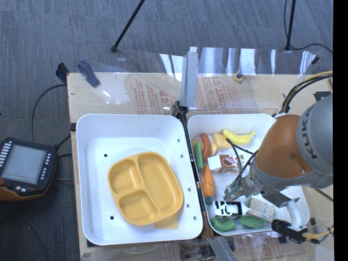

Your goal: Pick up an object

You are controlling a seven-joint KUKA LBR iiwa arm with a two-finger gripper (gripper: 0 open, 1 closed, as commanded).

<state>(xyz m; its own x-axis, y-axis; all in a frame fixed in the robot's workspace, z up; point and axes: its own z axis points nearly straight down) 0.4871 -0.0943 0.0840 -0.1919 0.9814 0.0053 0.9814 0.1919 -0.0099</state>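
Arm reaches low into the right bin; gripper sits among the toy food near the front. Finger state: cannot tell, wrist blocks the view.

Nothing seen held. Nearest candidates: carrot just left, small box just behind.

Advice: descend on one isolated item, clear of neighbours.

Counts: one yellow divided plate in the left bin; one banana; two bins.

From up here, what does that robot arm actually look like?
The arm is thick and rounded: grey casing with dark lettering on its side and a broad orange band above the wrist. Thin black and yellow cables loop behind it. The gripper is a small dark metal assembly.
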